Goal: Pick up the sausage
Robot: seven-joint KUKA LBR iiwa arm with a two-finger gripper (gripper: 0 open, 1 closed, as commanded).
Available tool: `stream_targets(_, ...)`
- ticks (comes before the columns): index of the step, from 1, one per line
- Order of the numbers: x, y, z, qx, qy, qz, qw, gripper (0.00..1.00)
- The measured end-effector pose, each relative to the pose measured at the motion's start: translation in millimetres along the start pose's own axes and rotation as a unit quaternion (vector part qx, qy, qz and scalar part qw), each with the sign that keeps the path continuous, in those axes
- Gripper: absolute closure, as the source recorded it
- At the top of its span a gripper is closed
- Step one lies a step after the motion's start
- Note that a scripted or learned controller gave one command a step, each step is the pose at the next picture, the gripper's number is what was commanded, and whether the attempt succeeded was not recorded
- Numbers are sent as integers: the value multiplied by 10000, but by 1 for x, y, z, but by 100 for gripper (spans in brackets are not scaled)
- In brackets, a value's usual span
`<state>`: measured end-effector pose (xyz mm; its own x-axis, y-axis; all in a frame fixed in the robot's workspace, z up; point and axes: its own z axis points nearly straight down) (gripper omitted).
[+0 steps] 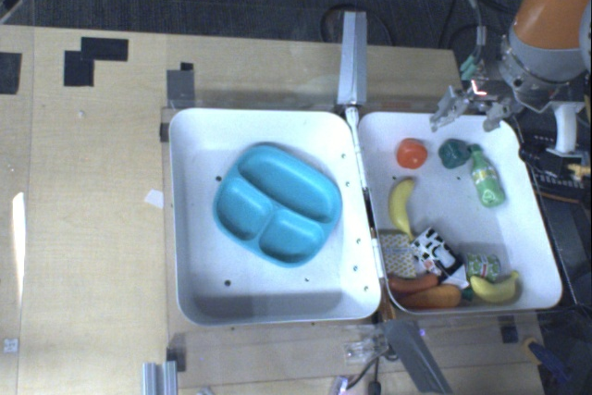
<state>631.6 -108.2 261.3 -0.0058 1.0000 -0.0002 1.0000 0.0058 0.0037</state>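
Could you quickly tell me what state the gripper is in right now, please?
Gripper: open, holding nothing, over the far rim of the right bin; the sausage lies at that bin's near edge.

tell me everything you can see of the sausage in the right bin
The sausage is a smooth orange-brown toy link, glossy like plastic, lying flat and roughly crosswise along the near wall of the right bin. A darker, redder piece sits just behind it, perhaps a second link; I cannot tell. The black-and-white toy sits just behind and seems to touch it; the banana lies by its right end. The gripper is far off, at the bin's far rim.
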Motion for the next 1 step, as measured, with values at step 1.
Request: stream_targets(1,-9,4,173,-23,-2,105,9999,0)
